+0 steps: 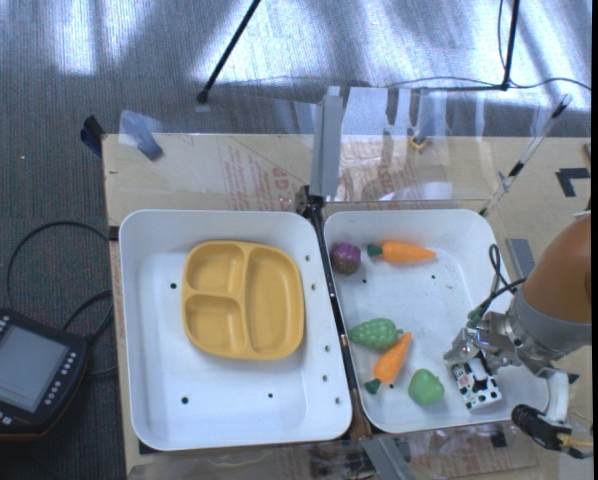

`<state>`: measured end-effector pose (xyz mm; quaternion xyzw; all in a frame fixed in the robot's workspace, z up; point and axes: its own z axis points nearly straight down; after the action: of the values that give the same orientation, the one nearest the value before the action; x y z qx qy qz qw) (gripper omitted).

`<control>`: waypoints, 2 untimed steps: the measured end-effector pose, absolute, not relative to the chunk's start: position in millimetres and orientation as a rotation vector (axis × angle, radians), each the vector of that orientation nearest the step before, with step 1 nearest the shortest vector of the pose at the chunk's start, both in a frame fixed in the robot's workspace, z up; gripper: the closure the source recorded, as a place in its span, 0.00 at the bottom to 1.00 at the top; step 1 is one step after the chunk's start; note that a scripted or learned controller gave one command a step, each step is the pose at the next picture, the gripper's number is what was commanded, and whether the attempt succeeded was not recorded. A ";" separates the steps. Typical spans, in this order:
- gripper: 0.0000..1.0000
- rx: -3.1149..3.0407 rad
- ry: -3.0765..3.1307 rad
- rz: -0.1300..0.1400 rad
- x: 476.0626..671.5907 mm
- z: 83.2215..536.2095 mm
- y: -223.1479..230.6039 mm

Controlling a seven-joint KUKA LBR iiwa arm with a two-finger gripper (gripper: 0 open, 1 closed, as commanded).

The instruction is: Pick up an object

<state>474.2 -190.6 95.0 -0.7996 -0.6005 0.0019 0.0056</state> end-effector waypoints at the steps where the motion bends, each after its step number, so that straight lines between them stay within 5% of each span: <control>1: 1.00 -2.591 -1.776 0.001 554.0 192.6 -190.8; 2: 1.00 -2.561 -1.821 -0.002 560.0 270.1 -193.3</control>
<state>560.0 -193.3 270.1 -0.8150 -0.5795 -0.0007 -0.0007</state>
